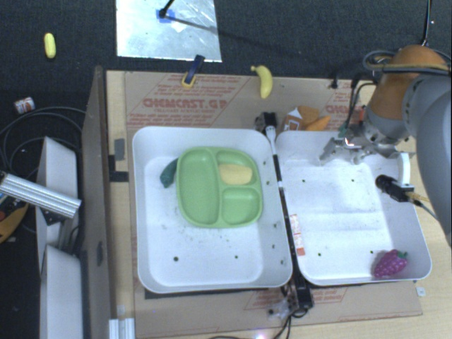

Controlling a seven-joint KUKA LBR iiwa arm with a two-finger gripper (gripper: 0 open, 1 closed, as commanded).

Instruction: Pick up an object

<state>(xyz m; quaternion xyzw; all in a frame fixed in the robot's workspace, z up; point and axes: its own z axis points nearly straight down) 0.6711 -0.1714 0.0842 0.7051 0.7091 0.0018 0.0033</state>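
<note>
The green plate (217, 188) covers part of the dark green thing (168, 172) at its left rim, so its shape cannot be told. Right of the plate, the arm (424, 97) is cut off by the picture's edge, and the gripper (337, 150) is too blurred to read.

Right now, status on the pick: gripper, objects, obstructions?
Gripper over right bin, far edge, nothing held. Purple grapes in near corner, untouched. Green plate with yellow item in left bin. Nothing blocking.

Grey arm (429, 111) with orange band, black cables, silvery pincer (337, 149).
</note>
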